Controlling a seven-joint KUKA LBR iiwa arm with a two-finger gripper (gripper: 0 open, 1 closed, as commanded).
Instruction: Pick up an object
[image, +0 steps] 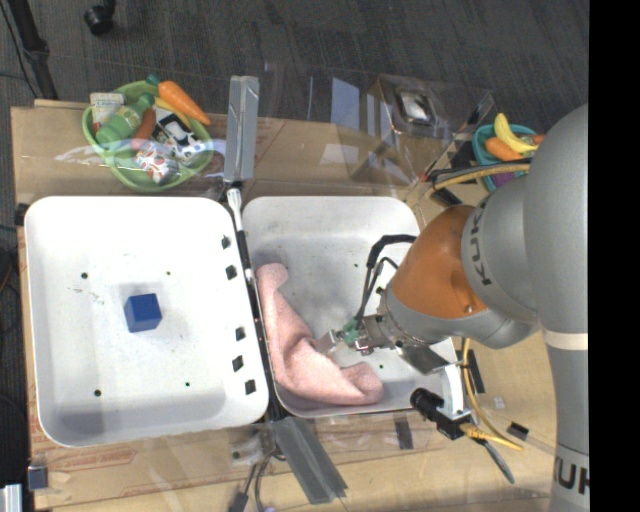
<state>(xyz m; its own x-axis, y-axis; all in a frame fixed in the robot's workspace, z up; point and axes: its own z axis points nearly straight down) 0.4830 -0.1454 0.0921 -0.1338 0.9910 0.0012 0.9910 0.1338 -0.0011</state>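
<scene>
Pink cloth (305, 350) lies along the left wall of the right bin (330, 215) and curls toward that bin's near edge. Your gripper (340, 340) sits low over the cloth's near half, at or just above the fabric; you cannot tell its state from this angle. Look at the orange band (440, 270) on the arm: dark letters run along its right edge, too clipped to read. A blue cube (143, 311) rests alone in the left bin (60, 230). At far left, a green bowl (150, 178) holds toys, a carrot among them.
</scene>
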